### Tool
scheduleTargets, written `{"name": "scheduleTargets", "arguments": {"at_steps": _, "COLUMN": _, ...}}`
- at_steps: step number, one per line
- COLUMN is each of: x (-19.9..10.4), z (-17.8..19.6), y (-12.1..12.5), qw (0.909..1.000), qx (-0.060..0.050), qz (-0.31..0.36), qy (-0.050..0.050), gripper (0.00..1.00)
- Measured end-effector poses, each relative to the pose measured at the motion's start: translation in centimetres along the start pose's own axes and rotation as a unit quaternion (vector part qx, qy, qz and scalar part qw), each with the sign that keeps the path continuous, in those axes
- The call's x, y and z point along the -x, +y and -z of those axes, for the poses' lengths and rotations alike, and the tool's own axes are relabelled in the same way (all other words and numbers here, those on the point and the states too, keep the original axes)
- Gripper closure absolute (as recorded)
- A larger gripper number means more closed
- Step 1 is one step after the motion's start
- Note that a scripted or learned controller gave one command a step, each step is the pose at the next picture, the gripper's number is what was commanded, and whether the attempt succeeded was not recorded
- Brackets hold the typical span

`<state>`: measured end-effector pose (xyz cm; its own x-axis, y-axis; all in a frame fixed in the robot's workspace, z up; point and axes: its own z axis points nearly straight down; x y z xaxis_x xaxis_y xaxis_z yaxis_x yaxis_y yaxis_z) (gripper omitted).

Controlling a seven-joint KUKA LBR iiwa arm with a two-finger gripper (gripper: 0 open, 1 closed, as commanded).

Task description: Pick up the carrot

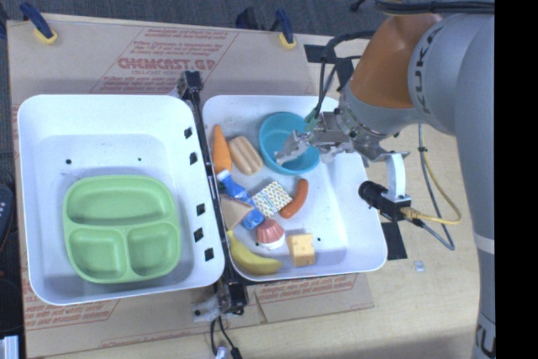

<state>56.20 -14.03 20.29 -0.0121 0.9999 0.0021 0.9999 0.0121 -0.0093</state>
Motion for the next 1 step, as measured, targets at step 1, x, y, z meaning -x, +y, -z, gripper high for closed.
{"name": "scheduleTargets", "arguments": {"at_steps": 1, "x": -8.21, "z": 3.1, "y": 7.89, "qw": 0.9936, "qx": 0.003, "qz": 0.113, "qy": -0.002, "gripper": 0.0}}
